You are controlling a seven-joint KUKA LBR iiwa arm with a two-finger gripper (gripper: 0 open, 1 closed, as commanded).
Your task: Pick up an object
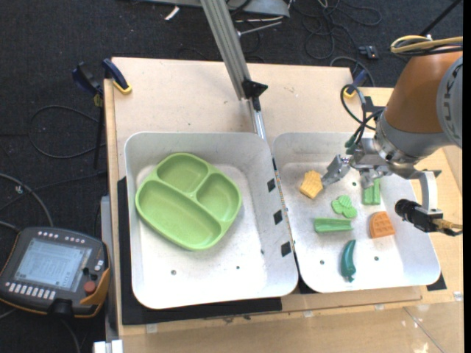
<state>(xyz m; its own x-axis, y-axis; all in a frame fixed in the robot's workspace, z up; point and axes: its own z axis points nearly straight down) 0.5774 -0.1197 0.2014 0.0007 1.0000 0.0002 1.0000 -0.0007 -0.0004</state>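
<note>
one fixed overhead look, slanted down on two bins. hung low over the right bin, the gripper, reaching in from the right. spread apart, its fingers, with nothing between them. sat just beside and below the near fingertip, a yellow waffle piece. lay scattered close by: a green leafy piece, a green bar, an orange wedge, a light green block, a teal pepper. rested apart in the left bin, a green divided plate. looked like the approach step, grasp not yet made. called for next, probably: centring over one piece, dropping, closing squarely.
</note>
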